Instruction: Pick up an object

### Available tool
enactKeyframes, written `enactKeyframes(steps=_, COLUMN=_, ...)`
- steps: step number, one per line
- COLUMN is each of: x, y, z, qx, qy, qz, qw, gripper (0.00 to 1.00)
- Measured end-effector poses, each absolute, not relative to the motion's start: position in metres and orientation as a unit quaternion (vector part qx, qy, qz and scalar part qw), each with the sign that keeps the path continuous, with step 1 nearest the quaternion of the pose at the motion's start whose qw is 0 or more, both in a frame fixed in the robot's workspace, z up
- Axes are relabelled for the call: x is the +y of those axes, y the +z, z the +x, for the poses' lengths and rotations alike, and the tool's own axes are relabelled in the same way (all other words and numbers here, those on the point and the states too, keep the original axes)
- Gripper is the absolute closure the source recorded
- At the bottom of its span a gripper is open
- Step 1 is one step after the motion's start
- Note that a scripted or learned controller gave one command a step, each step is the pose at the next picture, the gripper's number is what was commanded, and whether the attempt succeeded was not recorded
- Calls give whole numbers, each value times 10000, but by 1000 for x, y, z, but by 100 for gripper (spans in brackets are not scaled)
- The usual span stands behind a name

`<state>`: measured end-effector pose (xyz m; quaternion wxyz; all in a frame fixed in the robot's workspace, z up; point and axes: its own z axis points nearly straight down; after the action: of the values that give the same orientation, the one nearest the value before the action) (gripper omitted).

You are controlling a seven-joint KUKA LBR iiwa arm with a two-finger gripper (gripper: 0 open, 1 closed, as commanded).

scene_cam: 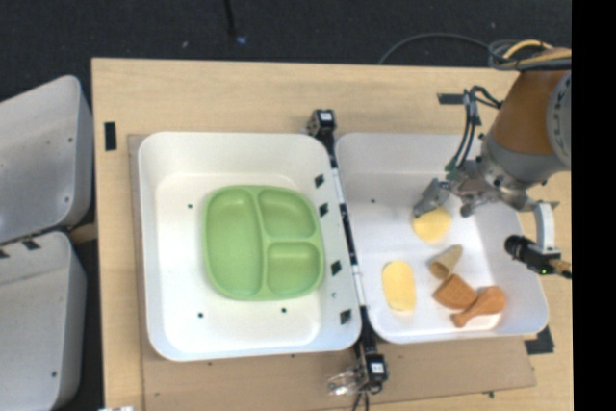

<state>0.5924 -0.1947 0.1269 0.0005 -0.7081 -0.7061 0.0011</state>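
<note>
Leftmost, a white chair (38, 168) stands off the wooden tabletop (241, 91); on the tabletop two white bins sit side by side, and every place below is given from the divider (339, 226) where their walls meet; left of the divider, the left bin (164, 322) holds a green sectioned plate (262, 241), lying flat near its middle; right of the divider, the right bin (371, 168) holds the food pieces; nearest the divider lies a pale yellow oval piece (398, 286), low in the bin; farther right and higher, a rounder yellow piece (432, 225) lies on the bin floor; right of the oval sits a small tan cone-shaped piece (446, 259), and below it an orange-brown wedge (452, 291) touching a longer orange piece (481, 305) close to the bin's far right corner; the arm (527, 125) comes in from the right, far from the divider, with the claw (445, 195) hanging just above the rounder yellow piece; whether the claw is open or closed I cannot tell; nothing is seen gripped in it; a dark cable (433, 43) loops over the tabletop behind the right bin.
</note>
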Motion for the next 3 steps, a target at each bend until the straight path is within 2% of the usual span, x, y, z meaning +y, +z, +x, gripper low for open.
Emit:
enactKeyframes(steps=1, x=-196, y=141, z=594, qx=-7052, qy=-7, qz=-7090, qw=-24, gripper=100)
enactKeyframes(steps=2, x=-190, y=189, z=599, qx=-7082, qy=-12, qz=-7060, qw=-24, gripper=100)
enactKeyframes(steps=3, x=-199, y=243, z=594, qx=-7072, qy=-12, qz=-7070, qw=-33, gripper=100)
